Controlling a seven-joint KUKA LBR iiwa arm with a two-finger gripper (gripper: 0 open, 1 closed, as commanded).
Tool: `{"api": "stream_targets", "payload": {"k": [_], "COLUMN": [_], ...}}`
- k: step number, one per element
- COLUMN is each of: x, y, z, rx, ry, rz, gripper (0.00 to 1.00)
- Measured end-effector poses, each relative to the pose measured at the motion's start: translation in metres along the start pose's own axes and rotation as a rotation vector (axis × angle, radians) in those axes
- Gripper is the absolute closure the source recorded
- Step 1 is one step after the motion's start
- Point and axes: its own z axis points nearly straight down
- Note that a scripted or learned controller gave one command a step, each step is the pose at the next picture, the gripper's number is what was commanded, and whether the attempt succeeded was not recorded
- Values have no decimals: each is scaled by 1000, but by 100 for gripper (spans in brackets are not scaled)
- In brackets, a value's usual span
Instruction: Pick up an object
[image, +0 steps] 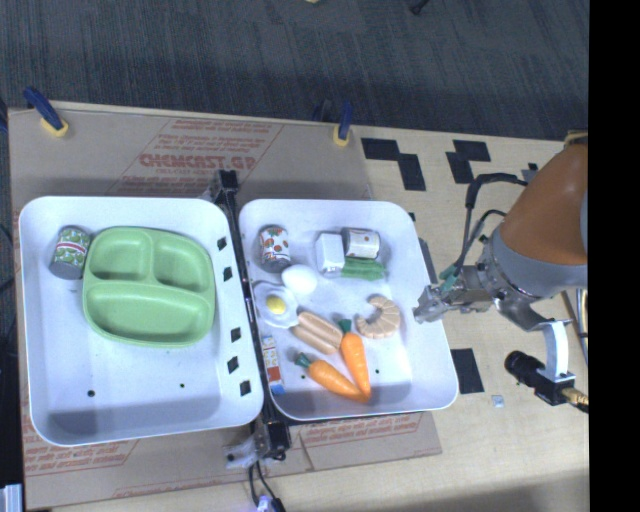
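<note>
toy food is seen in the right bin. two carrots are laid near the front, with a pair of sausages just beside them. a shrimp is set to the right of the sausages. a fried egg and a white egg are placed near the left wall. a small can and a white box are found at the back. a green plate with three parts is held in the left bin, and another can is tucked in its back left corner. the gripper is held just outside the right bin's right edge. nothing is seen in it. how far it is spread cannot be told.
</note>
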Motion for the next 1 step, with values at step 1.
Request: {"api": "stream_targets", "payload": {"k": [1], "x": [0], "y": [-1], "z": [12], "rx": [2], "ry": [2], "rz": [4], "gripper": [100]}}
